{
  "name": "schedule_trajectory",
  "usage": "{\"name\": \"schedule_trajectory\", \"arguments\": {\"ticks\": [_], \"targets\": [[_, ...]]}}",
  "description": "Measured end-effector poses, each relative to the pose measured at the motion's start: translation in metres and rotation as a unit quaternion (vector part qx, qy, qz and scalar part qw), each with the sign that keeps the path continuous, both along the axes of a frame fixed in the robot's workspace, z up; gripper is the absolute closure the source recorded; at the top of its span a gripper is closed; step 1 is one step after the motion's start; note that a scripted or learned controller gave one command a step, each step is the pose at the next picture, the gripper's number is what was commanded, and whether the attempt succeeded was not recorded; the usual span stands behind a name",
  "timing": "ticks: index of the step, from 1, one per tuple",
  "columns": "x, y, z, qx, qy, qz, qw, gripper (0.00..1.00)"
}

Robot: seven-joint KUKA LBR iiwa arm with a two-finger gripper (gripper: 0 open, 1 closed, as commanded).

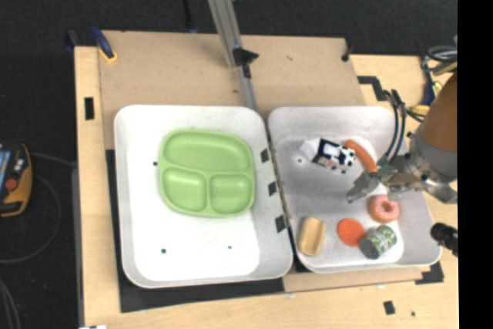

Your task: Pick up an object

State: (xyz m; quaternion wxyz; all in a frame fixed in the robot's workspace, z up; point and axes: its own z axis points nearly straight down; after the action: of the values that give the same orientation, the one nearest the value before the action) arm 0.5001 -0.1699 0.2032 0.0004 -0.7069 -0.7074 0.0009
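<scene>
My gripper (367, 189) hangs over the right bin (308, 127), reaching in from the right. It is open, with nothing between its fingers. A pink donut (383, 209) lies just below and to the right of it. An orange carrot (361, 155) and a white-and-black toy (326, 153) lie just above and to the left of it. Along the bin's front lie a tan bread-shaped piece (311, 235), a red-orange disc (350, 230) and a green-grey can (379, 241).
The left bin (139, 243) holds a green divided plate (207, 172). A grey metal post (219, 4) leans over the back of the bench between the bins. The arm's orange band (442, 119) shows at the right edge, with cables beside it.
</scene>
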Motion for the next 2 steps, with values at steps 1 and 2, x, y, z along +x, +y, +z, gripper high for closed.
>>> {"name": "schedule_trajectory", "arguments": {"ticks": [1, 2], "targets": [[-0.004, 0.002, -0.043, 0.0003, 0.001, 0.0, 1.0, 0.0], [-0.005, 0.001, -0.096, 0.0005, 0.001, 0.0, 1.0, 0.0]]}}
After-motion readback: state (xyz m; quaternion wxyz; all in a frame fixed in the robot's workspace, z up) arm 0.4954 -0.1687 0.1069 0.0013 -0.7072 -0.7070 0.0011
